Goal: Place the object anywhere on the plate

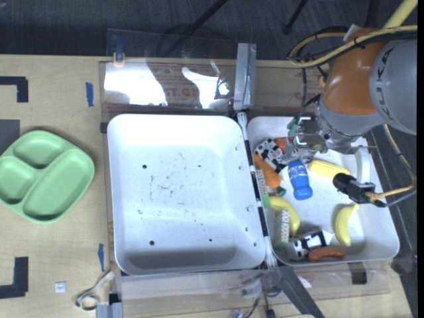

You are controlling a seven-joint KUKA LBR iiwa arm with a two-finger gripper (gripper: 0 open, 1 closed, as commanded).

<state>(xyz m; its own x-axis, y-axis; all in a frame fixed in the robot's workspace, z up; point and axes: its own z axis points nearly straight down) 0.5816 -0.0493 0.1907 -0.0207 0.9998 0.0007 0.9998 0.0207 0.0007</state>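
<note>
Camera view: right bin (387, 244) with bananas (344, 224), bottle (300, 181).

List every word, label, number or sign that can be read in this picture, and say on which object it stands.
"K": part of large dark lettering on the grey arm at the picture's right edge; the rest is cut off.
Blue bottle: its white label is too small and blurred to read.
Nothing else carries legible text.

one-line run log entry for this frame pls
phase: reaching | gripper: over right bin, above blue bottle | green plate: left of bins, on bench
</note>
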